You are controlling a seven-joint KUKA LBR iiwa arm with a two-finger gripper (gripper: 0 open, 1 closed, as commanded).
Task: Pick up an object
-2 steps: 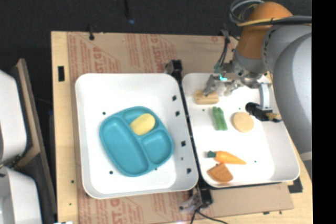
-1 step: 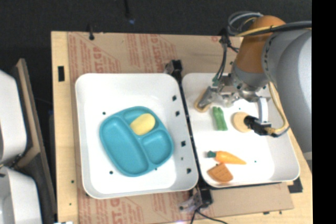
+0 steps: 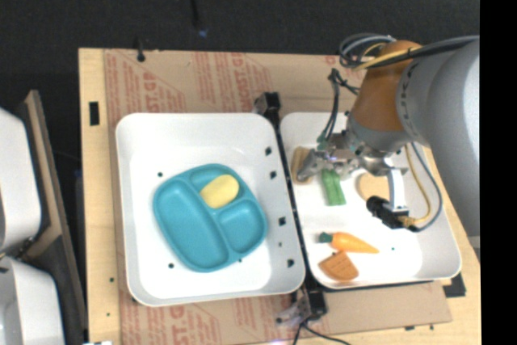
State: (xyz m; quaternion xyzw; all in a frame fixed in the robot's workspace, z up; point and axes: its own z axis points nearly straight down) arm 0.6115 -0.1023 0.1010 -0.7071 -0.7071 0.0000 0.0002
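My gripper point(image 3: 320, 164) is low in the right bin point(image 3: 436, 254), near its upper left corner, and it looks open. A green stick-shaped object point(image 3: 333, 190) lies just below it, its upper end touching or close to the right fingertip; nothing shows between the fingers. An orange carrot point(image 3: 352, 242) lies nearer the front of the same bin. Beside the carrot, at the bin's front edge, sits a brown-orange piece point(image 3: 338, 266).
The left bin point(image 3: 141, 141) holds a blue divided plate point(image 3: 190, 234) with a yellow lump point(image 3: 219, 191) in its upper compartment. A black ridge point(image 3: 284, 190) separates the two bins. The grey arm with its orange band point(image 3: 380, 93) and cables point(image 3: 396, 210) overhang the right bin.
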